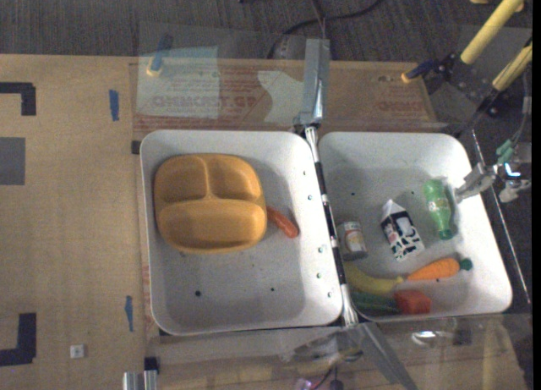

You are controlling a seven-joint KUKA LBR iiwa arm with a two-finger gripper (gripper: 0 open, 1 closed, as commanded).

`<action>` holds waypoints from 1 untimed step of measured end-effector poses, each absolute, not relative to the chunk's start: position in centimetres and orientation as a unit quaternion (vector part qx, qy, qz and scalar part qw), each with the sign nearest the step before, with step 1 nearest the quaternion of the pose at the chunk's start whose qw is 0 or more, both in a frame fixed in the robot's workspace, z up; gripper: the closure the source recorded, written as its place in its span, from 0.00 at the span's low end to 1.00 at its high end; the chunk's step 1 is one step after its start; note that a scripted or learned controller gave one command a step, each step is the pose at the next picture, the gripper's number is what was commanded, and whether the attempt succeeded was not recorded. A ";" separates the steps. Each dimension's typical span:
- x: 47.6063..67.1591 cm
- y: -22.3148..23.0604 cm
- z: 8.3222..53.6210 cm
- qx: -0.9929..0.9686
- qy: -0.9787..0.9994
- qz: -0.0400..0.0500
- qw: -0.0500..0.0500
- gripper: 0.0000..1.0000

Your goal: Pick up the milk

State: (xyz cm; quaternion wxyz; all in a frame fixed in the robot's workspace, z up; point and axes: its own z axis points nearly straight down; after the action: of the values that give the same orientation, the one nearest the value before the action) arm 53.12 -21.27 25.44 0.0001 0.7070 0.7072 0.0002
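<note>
The milk (pixel 400 229) is a small white carton with black print. It lies tilted on the floor of the right bin (pixel 372 160), near the middle. A green bottle (pixel 439 206) lies just to its right and a small can (pixel 351 238) to its left. My gripper (pixel 483 179) reaches in over the right bin's right rim, beside the top of the green bottle. It is well to the right of the milk and apart from it. Nothing shows in its hold.
In the right bin a banana (pixel 372 280), a carrot (pixel 435 270), a red item (pixel 412 301) and a green item (pixel 372 299) lie along the front. The left bin (pixel 245 295) holds a yellow divided plate (pixel 208 202) and a small orange sausage (pixel 283 223).
</note>
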 end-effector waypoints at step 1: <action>53.6 -14.6 10.4 0.565 0.825 0.001 0.000 0.00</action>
State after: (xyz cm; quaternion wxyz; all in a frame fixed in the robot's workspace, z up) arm 53.56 -14.65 10.38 0.0000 0.5648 0.8252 0.0006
